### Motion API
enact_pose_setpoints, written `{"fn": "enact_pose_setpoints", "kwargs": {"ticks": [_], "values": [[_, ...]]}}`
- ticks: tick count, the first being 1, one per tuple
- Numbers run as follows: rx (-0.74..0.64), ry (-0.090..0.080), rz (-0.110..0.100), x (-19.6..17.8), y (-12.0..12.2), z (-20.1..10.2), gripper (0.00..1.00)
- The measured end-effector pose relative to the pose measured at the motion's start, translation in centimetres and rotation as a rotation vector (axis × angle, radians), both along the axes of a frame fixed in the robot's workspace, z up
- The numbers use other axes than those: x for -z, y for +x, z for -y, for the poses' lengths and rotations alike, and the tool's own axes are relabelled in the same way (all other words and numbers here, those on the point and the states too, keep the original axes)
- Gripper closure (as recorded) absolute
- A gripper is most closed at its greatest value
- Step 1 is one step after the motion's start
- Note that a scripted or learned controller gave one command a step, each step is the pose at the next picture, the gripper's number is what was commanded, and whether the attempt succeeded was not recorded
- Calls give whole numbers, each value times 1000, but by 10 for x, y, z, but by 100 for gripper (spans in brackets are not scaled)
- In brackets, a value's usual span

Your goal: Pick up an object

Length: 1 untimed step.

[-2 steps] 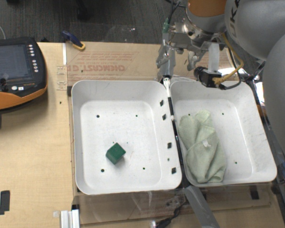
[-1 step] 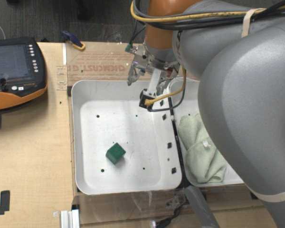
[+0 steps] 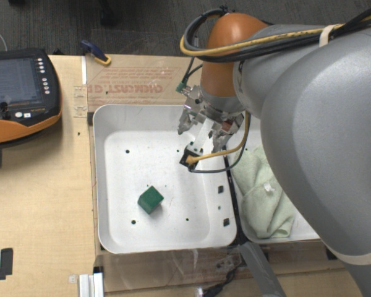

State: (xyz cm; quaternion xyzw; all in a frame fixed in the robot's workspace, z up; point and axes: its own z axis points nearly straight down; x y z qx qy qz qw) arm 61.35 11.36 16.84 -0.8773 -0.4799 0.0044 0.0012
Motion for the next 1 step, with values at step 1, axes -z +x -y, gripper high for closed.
{"fn": "enact_pose_setpoints", "kwargs": {"ticks": [1], "values": [[154, -2, 1, 17, -57, -58, 0]]}}
